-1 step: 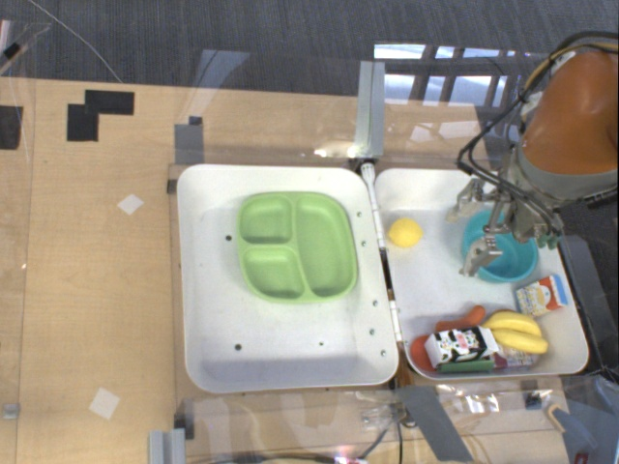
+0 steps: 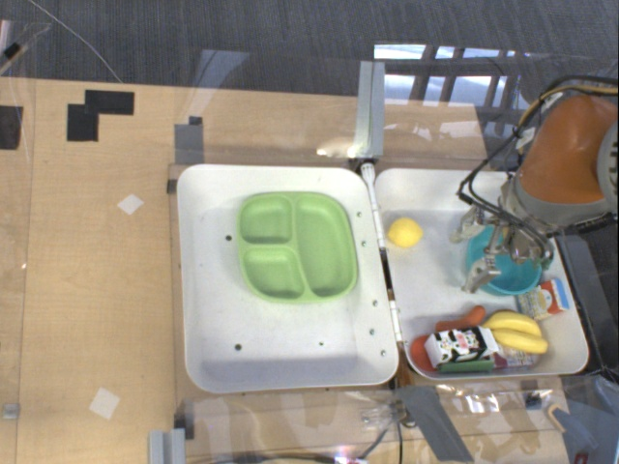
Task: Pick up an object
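Claw (image 2: 493, 259) hovered low over teal bowl (image 2: 511, 274) in right bin (image 2: 426, 288), apparently lined up for grab; grip state unclear. Yellow ball (image 2: 404, 232) sat left, bananas (image 2: 515, 332) and carton (image 2: 462, 347) near edge. Green tray (image 2: 295, 246) filled left bin (image 2: 208, 288).

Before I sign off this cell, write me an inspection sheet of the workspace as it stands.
Surface: wooden bench bearing a left bin and a right bin, side by side.
Job's things: in the right bin, a yellow lemon, a teal bowl, a banana, a milk carton and a red item partly hidden behind the carton.
Clutter: green divided plate in the left bin.
Grippers: hand low over the teal bowl; nothing seen between its fingers.
Cables: black cables looping along the arm above the wrist.
Surroundings: black markers on the bench top; dark carpet beyond.
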You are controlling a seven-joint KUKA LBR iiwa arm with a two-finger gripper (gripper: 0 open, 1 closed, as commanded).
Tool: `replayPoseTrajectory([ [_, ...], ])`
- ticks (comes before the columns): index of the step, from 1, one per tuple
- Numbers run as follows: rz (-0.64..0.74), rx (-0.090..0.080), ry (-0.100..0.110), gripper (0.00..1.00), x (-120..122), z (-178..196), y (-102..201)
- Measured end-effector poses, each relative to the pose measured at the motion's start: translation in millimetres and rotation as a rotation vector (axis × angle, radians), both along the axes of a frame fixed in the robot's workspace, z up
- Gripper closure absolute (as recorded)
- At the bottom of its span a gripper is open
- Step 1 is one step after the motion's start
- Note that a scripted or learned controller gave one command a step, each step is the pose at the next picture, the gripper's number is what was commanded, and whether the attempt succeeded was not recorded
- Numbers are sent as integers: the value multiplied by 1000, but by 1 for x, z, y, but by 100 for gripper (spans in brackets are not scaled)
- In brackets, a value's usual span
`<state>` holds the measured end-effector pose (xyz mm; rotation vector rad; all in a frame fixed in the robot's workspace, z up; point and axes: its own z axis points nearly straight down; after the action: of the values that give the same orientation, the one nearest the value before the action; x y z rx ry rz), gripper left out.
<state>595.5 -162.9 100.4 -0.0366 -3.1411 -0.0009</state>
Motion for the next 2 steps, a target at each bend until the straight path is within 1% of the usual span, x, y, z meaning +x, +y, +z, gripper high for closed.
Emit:
replayPoseTrajectory([
  [1,-161,-2,-12,0,-1,-11,18],
  [2,-252,0,-17,0,-66,-10,26],
])
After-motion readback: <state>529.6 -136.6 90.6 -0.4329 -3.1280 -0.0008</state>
